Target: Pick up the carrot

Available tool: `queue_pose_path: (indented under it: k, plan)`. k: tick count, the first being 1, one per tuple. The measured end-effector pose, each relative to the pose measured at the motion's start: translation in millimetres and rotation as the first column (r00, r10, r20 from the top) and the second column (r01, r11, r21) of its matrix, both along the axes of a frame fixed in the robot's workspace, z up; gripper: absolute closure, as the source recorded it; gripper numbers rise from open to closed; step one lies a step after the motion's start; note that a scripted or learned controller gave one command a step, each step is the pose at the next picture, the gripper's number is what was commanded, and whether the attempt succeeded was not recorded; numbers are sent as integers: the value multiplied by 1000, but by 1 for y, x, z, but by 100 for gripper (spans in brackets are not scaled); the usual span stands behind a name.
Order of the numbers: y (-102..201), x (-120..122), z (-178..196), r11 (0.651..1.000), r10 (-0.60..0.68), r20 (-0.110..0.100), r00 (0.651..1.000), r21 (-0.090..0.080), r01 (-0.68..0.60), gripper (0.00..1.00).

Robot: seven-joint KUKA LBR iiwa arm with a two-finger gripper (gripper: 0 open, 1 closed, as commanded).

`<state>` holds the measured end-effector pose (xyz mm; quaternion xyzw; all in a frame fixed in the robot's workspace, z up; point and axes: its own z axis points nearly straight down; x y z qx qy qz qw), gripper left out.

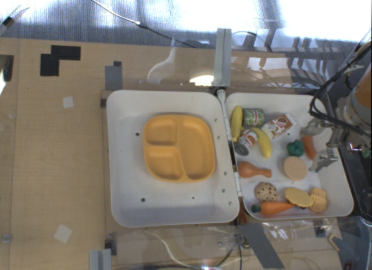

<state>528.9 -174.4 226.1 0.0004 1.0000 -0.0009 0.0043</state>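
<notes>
The carrot (275,208) lies flat near the front wall of the right bin (347,205), tip pointing right. A cookie (265,191) sits just behind it and a flat cracker (298,197) touches or nearly touches its tip. The gripper (321,147) hangs over the right side of the same bin, beside a small orange piece (309,146) and well apart from the carrot. Whether the jaws are apart or together cannot be told here; nothing is seen between them. Judged step: approach, with no grasp yet made. The next move calls for travel toward the front wall, alignment of the jaws across the carrot's width, then descent clear of cookie and cracker. The yellow plate (177,147) in the left bin (122,205) plays no part.
</notes>
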Motion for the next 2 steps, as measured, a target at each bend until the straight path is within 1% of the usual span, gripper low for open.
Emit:
queue_pose_path:
  k: [1,2]
  plan:
    - [21,-37,-91,993,-119,-7,993,3,119,0]
    - [75,-40,-99,900,-435,-3,900,5,435,0]
